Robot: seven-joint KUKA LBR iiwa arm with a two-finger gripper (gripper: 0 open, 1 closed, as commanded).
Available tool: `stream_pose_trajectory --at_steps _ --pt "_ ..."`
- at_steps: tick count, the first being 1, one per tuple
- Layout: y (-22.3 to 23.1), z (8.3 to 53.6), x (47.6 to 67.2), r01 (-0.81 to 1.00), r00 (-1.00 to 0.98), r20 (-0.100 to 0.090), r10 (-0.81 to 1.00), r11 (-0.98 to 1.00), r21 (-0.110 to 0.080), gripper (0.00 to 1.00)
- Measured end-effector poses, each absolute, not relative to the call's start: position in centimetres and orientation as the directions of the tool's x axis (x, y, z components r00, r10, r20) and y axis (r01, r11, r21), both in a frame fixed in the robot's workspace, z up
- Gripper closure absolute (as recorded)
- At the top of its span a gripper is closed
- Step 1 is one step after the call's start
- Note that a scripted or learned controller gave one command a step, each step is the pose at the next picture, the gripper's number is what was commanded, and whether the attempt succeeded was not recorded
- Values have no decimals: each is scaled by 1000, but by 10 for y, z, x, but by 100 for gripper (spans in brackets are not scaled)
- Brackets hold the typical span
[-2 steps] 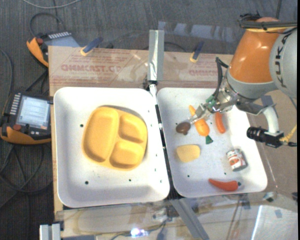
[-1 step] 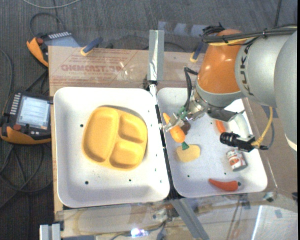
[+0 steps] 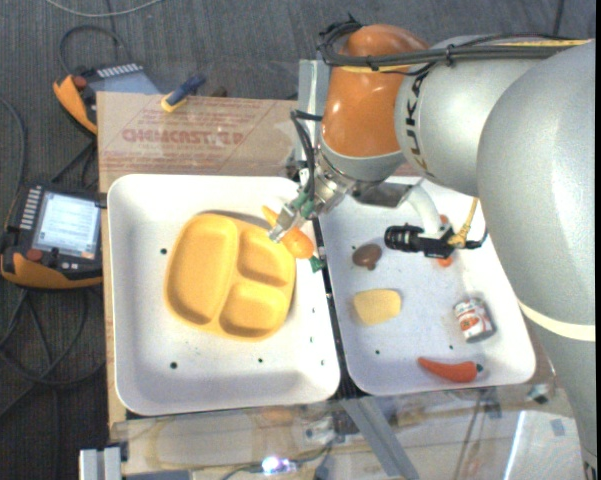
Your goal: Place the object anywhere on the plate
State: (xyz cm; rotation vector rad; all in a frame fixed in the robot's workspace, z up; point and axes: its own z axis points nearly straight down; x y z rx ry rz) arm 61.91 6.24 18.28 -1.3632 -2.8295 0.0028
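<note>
A yellow-orange divided plate (image 3: 230,273) lies in the left bin (image 3: 140,368). My gripper (image 3: 284,226) hangs over the plate's upper right edge, close to the wall between the two bins. It is shut on a small orange carrot-like object (image 3: 299,242), whose orange ends show on both sides of the fingers, with a green tip toward the right bin. The grey arm with its orange band reaches in from the upper right and hides the right bin's far corner.
The right bin (image 3: 420,353) holds a brown lump (image 3: 367,256), a pale yellow piece (image 3: 377,306), a small red-and-white can (image 3: 472,318) and a red chili (image 3: 450,370). A cardboard sheet (image 3: 190,138) lies behind the left bin; a teach pendant (image 3: 55,233) sits left.
</note>
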Motion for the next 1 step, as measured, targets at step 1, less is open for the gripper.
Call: stream_pose_trajectory --at_steps 1 --pt "62 183 619 782 -623 0 782 623 -2 0"
